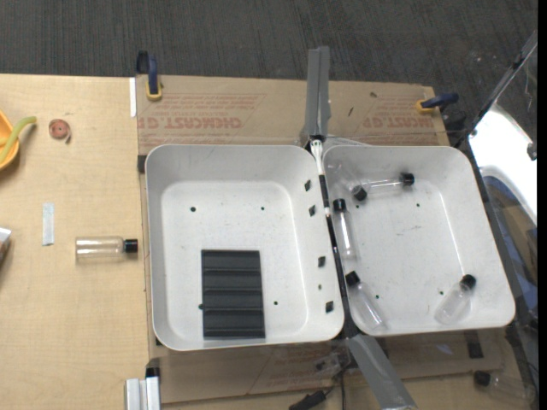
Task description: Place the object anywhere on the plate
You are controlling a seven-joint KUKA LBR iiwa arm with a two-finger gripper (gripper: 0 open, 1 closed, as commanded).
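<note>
A dark ribbed rectangular plate [232, 295] lies flat in the left bin [171, 229], near its front edge. Several clear plastic bottles with black caps lie in the right bin [410, 237]. One bottle [382, 186] is near the back. A second bottle [344, 233] runs along the left wall. A third bottle [365, 304] rests in the front left corner, and another bottle [453, 301] in the front right corner. All of them lie on their sides, apart from the plate.
On the wooden bench left of the bins lies another clear bottle [102, 247], with a small white strip [48, 225], a red disc [58, 128] and a yellow object [10, 139] at the far left. Clamps [149, 75] hold cardboard behind the bins.
</note>
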